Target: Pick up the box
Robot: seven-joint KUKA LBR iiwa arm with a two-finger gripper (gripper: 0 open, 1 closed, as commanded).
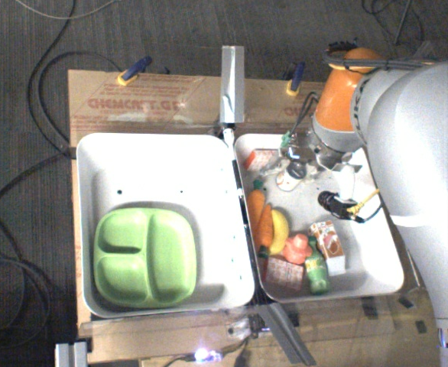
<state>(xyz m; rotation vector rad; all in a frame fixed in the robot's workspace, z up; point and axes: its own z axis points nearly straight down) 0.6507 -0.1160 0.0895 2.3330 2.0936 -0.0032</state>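
A small orange and white carton box lies in the right bin, near its lower right. A flat red and white box rests in the bin's upper left corner. My gripper hangs low over the upper part of the right bin, just right of the red and white box and well above the carton. The grey arm with its orange band comes in from the right and hides part of the bin's back edge.
In the right bin lie a carrot, a banana, a pink toy, a green item and a dark flat packet. A green divided plate sits in the left bin. A black cable plug dangles below the wrist.
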